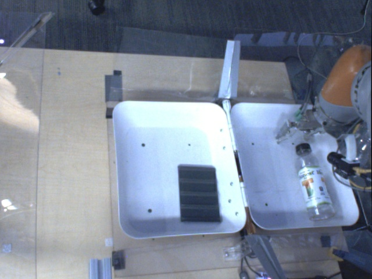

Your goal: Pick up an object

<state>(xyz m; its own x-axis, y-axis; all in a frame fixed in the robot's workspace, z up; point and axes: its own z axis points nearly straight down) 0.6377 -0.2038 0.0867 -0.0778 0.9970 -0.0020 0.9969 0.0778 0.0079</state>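
Bottle [314, 186] lies on its side in the right bin [264, 173], long axis running near to far, dark cap toward the far side, base toward the near rim. Just beyond the cap, the gripper [293, 128] hovers with its fingers spread, holding nothing. A black ridged block [199, 193] rests in the left bin [145, 156].

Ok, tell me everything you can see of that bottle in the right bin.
The bottle is small and clear, plastic by its look, with a dark cap and a white label printed in orange and green. It lies on its side on the right bin's floor, cap toward the far end, base near the front right corner. The gripper is beyond the cap, apart from it. Nothing but the bin touches it.
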